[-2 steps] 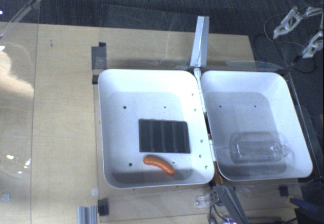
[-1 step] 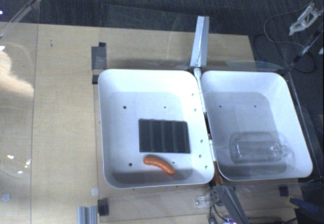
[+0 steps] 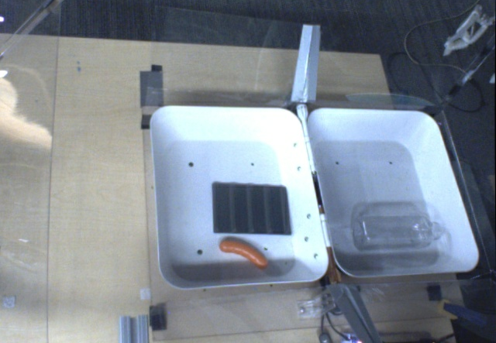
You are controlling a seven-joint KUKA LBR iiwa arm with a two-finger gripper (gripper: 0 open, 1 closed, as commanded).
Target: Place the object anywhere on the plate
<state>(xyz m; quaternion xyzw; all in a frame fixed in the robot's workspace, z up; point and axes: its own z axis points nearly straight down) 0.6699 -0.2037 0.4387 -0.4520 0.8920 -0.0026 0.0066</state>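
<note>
An orange sausage-shaped object [image 3: 243, 252] lies in the left bin [image 3: 178, 140], near its front edge. Just behind it sits a dark ribbed rectangular plate [image 3: 251, 208], flat on the bin floor. The two are apart by a small gap. A clear plastic bottle [image 3: 391, 228] lies on its side in the right bin [image 3: 434, 140], toward the front.
A grey metal post [image 3: 307, 63] stands behind the seam between the two bins. Black clamps [image 3: 153, 86] hold the bench at the left bin's back corner. Cables trail at the back right [image 3: 465, 32] and by the front edge [image 3: 349, 318].
</note>
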